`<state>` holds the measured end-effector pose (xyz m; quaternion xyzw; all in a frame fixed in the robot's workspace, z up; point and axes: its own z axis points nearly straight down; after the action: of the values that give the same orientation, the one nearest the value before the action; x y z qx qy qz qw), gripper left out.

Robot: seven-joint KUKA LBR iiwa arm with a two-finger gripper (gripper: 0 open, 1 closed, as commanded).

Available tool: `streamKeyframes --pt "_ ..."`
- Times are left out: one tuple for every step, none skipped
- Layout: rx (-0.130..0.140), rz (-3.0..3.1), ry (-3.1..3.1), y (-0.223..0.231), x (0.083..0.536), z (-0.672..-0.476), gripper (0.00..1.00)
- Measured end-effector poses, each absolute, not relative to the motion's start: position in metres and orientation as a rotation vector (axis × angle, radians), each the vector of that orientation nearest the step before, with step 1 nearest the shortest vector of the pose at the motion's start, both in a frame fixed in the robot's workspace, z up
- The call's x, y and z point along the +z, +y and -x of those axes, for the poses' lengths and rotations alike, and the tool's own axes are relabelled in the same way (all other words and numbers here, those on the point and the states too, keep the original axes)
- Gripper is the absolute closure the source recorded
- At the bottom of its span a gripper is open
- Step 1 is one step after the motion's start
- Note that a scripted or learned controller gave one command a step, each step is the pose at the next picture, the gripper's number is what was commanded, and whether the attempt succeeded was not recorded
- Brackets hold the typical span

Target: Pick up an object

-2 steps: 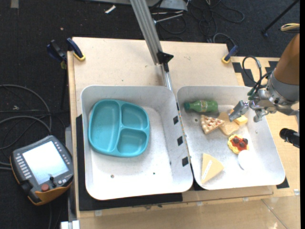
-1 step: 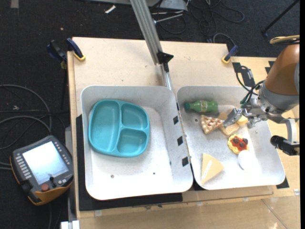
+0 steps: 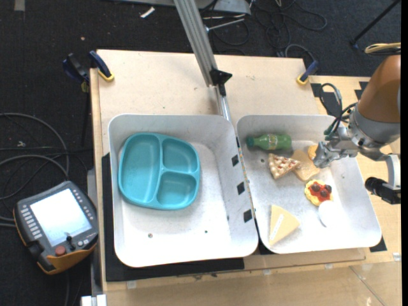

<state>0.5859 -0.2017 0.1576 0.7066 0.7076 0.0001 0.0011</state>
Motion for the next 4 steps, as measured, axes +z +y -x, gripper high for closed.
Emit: streamKeyframes --pt "0.005 -2.213 2.222 -0.192 0.207 -0.586 1.00" --pt "0.004 -2.215 2.219 -0.196 0.254 -0.581 1.00" --pt "0.003 -2.215 2.221 -0.197 0.280 -0.582 1.00" --pt "0.001 -2.214 2.231 -0.140 0.264 -0.586 1.00"
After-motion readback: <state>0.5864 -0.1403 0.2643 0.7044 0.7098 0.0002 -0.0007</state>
